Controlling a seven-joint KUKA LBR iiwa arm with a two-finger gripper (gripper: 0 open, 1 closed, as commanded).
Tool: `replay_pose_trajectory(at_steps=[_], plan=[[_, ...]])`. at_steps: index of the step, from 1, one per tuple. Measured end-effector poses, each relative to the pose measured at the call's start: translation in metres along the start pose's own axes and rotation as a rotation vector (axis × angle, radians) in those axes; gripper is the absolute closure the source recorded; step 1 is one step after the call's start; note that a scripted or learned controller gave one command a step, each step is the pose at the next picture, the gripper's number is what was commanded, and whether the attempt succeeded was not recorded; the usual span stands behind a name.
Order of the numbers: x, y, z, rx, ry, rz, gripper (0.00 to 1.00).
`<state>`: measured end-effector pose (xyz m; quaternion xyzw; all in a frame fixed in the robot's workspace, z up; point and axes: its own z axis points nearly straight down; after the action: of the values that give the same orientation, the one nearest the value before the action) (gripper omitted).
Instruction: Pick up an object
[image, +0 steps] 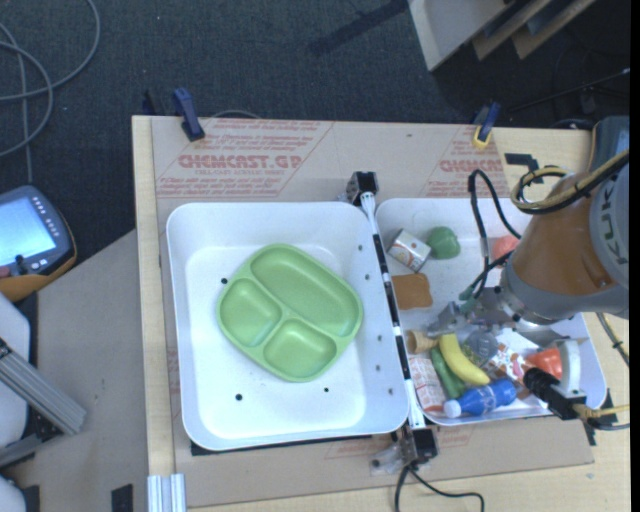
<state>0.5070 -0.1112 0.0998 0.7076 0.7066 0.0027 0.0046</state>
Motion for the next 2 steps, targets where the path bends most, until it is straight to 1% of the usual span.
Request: replay_pose_trajectory(at_steps=[1, 2], plan=[[0.015, 0.062, 0.016, 0.004, 0.002, -0.006, 0.0], [0.001, 0.125, 0.016, 0.004, 0.001, -0.004, 0.0]])
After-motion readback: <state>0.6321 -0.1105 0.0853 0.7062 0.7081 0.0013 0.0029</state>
